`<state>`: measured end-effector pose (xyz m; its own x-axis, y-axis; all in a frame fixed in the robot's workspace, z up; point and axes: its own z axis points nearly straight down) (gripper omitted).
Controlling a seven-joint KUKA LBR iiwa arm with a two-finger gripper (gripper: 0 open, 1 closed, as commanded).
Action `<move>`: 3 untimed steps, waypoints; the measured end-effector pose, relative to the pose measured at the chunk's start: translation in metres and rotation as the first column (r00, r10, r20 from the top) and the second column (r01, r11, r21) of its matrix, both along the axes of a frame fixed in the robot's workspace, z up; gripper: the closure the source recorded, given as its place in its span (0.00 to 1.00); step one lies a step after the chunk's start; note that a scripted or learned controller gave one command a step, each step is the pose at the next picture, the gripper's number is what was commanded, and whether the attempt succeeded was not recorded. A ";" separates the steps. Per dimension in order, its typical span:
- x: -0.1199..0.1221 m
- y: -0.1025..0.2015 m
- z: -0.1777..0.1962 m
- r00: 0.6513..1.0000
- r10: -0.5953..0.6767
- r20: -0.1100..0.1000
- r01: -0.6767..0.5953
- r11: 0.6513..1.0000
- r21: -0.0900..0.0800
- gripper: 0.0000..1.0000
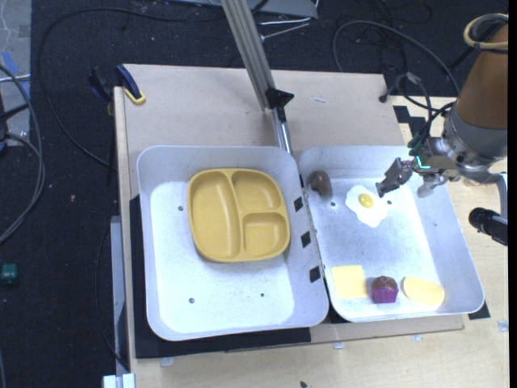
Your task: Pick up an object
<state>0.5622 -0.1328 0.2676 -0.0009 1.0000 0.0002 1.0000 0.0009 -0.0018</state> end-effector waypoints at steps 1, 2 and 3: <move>0.000 0.000 0.001 1.000 0.000 0.001 0.000 1.000 0.000 0.00; -0.002 0.004 -0.043 1.000 -0.001 -0.003 0.001 1.000 0.000 0.00; -0.008 0.000 -0.105 1.000 -0.002 -0.005 0.002 1.000 0.001 0.00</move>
